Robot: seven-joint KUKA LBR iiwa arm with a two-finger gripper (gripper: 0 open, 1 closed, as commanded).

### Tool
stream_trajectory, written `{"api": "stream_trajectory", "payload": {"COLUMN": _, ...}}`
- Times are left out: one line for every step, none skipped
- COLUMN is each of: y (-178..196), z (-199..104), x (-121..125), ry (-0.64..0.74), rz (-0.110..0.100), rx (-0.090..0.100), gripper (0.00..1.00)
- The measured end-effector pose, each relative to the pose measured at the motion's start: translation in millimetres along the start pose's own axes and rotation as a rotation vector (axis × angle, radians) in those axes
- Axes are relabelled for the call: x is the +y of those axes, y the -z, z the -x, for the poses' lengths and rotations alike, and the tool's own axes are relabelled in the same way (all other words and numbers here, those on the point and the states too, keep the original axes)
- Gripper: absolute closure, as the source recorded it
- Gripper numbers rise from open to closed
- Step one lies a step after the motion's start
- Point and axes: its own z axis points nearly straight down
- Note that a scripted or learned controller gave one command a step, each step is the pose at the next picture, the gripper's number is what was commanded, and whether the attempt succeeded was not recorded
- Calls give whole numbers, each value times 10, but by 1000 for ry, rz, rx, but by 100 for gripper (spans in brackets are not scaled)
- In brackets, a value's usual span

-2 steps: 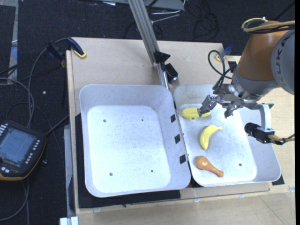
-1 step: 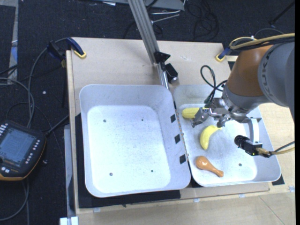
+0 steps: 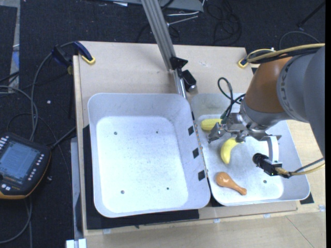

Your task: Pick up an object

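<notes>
Camera view: hand low over the banana in the right bin, grasp not yet made.

Camera view showed the banana (image 3: pixel 227 150) lying curved on the floor of the right bin (image 3: pixel 292 187), with a second yellow piece (image 3: pixel 208 124) just beside it near the bin's left wall and an orange pear-shaped toy (image 3: pixel 230 183) a little nearer the front edge. Above the banana's upper end sat the hand (image 3: pixel 231 134), and whether its fingers stood apart or together could not be told, since the wrist covered them. To do this step well, the hand probably needed to straddle the banana across its narrow width, not along the curve, and close only once low enough. Drifting left risked nudging the yellow piece or the wall. Beside it, the left bin (image 3: pixel 103 190) rested on the bench (image 3: pixel 129 66).
</notes>
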Motion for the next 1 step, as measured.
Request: {"api": "stream_trajectory", "payload": {"y": 87, "z": 2, "x": -5, "ry": -1, "rz": -2, "rx": 0, "gripper": 100}}
